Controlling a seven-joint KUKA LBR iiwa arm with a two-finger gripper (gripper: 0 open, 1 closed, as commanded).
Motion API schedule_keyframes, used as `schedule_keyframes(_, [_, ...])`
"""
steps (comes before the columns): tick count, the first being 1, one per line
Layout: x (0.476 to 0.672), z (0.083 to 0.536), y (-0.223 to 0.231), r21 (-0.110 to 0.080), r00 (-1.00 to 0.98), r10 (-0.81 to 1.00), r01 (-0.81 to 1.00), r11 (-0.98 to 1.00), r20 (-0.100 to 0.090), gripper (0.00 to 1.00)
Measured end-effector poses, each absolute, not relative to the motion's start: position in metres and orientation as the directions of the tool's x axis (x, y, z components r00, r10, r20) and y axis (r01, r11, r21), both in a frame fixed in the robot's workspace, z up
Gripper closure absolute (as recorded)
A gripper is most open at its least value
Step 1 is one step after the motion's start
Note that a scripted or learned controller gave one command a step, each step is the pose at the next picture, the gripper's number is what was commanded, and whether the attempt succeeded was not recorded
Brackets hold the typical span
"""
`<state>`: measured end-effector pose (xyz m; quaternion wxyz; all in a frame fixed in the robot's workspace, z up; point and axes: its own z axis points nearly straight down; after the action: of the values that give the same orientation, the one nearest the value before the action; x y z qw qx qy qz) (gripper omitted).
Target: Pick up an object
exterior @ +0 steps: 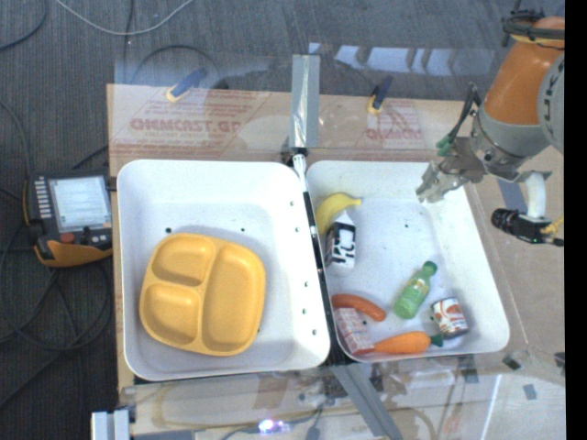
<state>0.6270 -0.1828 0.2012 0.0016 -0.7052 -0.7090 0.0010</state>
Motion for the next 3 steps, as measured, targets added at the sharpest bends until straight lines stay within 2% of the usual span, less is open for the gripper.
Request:
schedule_keyframes(1, [0.566, 0.123, -0.167, -0.003, -0.114, 0.994, 0.994, 0.114, 0.001, 1.00])
schedule_keyframes(2, [0.566, 0.123, -0.167, -0.002, -0.113, 0.994, 0.994, 0.113, 0.002, 0.00])
schedule_keyframes(3, [0.528, 0.091, -0.204, 0.013, -0.217, 0.976, 0.976, 0.217, -0.005, 0.00])
